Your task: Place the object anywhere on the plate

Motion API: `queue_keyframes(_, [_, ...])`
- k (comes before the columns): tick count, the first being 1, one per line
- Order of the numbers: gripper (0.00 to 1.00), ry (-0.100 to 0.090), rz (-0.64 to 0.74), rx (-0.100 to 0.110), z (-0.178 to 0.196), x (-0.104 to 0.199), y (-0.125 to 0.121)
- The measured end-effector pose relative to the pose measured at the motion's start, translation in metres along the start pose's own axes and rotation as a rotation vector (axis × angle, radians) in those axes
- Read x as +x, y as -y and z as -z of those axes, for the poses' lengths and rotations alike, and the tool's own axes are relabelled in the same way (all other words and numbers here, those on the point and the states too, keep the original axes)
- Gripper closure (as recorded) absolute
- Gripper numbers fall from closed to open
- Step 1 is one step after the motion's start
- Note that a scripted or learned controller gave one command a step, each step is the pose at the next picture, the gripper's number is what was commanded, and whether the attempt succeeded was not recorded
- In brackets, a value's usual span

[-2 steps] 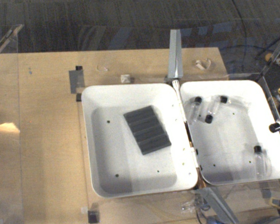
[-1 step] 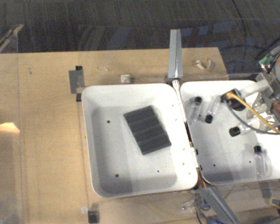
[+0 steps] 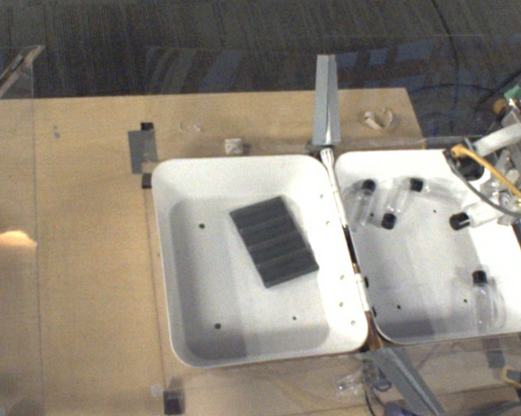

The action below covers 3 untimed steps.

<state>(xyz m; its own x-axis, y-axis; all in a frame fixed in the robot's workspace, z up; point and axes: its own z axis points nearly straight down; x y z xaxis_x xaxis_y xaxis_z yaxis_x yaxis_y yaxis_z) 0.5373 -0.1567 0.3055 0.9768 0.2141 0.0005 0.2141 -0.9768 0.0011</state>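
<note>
Clear vial with a black cap (image 3: 482, 290) lies nearest, low in the right bin (image 3: 452, 329), well apart from the dark ribbed plate (image 3: 274, 240) in the left bin (image 3: 178, 255). Further back, the gripper (image 3: 495, 193) hangs over the right bin's outer rim, a second capped vial (image 3: 461, 221) just beside it; whether it is open or clamped, I cannot tell. Three more vials (image 3: 387, 202) crowd the far corner. Risk, I'd say: round, slick vials roll away from a pinch, or slide along the plate's ridges once dropped.

The arm (image 3: 511, 167) is cut off at the right edge, its hand too cluttered to make out.
</note>
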Motion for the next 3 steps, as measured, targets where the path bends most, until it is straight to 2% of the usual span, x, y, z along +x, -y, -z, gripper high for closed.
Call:
queue_keyframes(1, [1.0, 0.002, -0.006, 0.002, -0.072, 0.056, 0.047])
queue_keyframes(2, [1.0, 0.002, -0.01, 0.002, -0.08, 0.094, -0.037])
queue_keyframes(3, [1.0, 0.0, -0.005, 0.001, -0.043, 0.115, -0.054])
